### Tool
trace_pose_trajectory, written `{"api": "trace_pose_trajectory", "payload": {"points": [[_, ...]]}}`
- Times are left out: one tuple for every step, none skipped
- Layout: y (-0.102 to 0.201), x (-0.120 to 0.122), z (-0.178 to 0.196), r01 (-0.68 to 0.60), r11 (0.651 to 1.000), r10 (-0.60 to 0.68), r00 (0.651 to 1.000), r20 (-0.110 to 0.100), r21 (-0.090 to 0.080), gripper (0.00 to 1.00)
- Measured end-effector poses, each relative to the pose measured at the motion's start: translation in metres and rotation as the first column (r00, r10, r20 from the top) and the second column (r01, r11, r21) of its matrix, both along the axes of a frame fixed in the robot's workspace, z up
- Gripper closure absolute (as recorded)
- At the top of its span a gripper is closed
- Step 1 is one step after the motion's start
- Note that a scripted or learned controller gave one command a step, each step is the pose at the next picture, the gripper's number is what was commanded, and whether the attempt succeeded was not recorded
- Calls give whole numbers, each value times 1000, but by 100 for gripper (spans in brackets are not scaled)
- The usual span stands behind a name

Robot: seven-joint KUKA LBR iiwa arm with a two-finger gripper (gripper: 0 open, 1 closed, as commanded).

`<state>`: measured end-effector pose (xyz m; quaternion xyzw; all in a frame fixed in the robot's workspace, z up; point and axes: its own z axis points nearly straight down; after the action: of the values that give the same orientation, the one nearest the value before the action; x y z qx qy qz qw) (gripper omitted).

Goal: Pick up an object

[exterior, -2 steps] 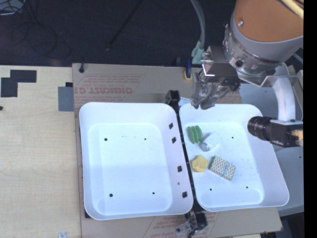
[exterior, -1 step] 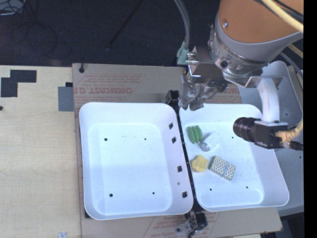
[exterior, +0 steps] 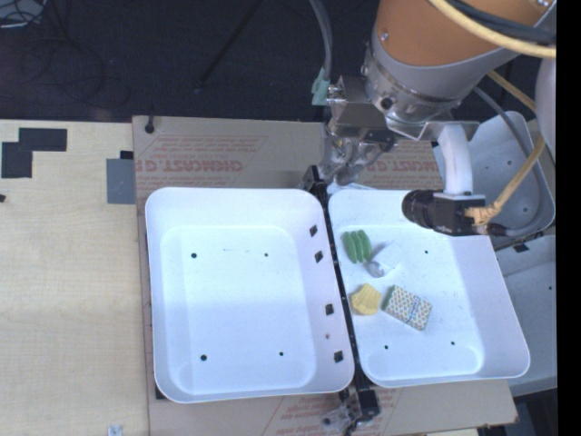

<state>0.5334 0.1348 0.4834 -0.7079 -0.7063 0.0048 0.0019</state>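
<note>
In the right bin (exterior: 472,334) lie a green ribbed object (exterior: 356,244), a small yellow piece (exterior: 366,300) and a flat block with a blue-and-yellow dotted pattern (exterior: 408,307). A tiny pale grey item (exterior: 376,268) rests between the green object and the yellow piece. My gripper (exterior: 349,160) hangs above the back left corner of the right bin, behind the green object and well apart from it. Nothing is seen held in it.
The left bin (exterior: 172,243) stands beside the right one, joined by a black divider with clips (exterior: 329,280). Both bins sit on a cardboard sheet (exterior: 227,153). A black cylindrical part (exterior: 440,212) overhangs the right bin's back edge.
</note>
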Motion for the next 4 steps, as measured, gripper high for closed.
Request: {"api": "trace_pose_trajectory", "payload": {"points": [[36, 12, 57, -6, 1000, 6, 1000, 11, 5, 100], [35, 11, 63, -7, 1000, 7, 1000, 2, 1, 100], [36, 11, 73, -11, 1000, 11, 1000, -2, 0, 100], [37, 11, 82, -16, 1000, 16, 1000, -6, -1, 100]]}}
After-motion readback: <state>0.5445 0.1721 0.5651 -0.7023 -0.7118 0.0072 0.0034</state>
